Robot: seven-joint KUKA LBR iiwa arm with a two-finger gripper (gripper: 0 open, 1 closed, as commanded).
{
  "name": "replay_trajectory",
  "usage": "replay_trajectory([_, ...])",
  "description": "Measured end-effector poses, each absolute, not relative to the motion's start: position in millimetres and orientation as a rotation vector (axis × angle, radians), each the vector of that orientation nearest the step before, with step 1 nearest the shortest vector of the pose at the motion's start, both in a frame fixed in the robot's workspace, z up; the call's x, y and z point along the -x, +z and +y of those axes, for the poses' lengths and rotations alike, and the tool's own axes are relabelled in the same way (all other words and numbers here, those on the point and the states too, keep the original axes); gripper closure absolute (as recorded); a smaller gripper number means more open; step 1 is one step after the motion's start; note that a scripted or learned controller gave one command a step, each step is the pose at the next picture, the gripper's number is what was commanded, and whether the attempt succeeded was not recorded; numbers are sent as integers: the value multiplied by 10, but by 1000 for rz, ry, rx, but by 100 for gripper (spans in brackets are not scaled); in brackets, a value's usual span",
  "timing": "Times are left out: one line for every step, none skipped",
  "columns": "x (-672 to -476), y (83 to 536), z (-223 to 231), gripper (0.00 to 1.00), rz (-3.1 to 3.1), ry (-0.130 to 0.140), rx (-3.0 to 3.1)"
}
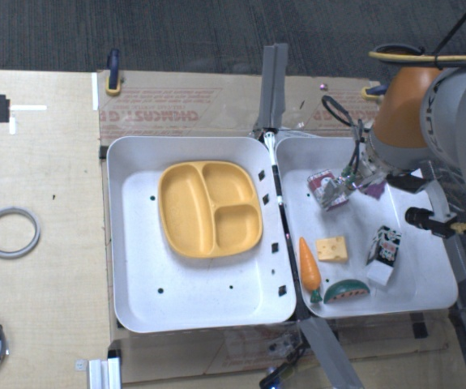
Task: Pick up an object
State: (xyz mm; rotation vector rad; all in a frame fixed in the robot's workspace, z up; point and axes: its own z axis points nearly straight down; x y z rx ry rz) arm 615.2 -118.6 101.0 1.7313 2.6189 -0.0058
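**Crumpled packet lies right under the gripper in the right bin**

Crumpled packet (327,189), silver with purple print, sits in the upper left part of the right bin (427,294), and the gripper (352,178) is down against its right edge. The packet lies to the camera's left of the gripper, so any closing move has to catch that near edge. Its shape is too wrinkled to name a long axis. Whether the fingers are spread or closed, or have any of the packet between them, I cannot tell: the wrist and cables cover that spot.

Lower in the same bin lie a carrot (309,263), a cheese wedge (331,249), a watermelon slice (346,291) and a small carton (384,252), all well apart from the gripper. A yellow divided plate (211,209) rests in the left bin (135,298).
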Motion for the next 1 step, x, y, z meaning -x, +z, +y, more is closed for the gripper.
replay_trajectory([-6453,1919,-514,100,2451,-3,-1963])
